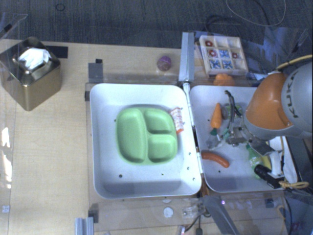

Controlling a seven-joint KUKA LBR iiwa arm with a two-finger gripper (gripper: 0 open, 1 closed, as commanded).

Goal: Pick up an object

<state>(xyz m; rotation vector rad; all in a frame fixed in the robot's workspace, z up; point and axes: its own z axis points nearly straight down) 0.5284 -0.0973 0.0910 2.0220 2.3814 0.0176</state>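
Sausage [215,158]: lower part of the right bin [230,180], lying flat, just below the end effector.
End effector [230,137]: low over the right bin's middle; grip state cannot be told.
Carrot [216,116]: just up-left of the end effector, lying free.
Green tray [146,134]: centre of the left bin [105,170].
Packet [177,119]: at the tray's upper right edge.
Game board [222,54]: on the desk [44,151], above the right bin.

A matt green plastic tray [146,134] lies in a smooth white bin [105,146] on a wooden bench [49,155].
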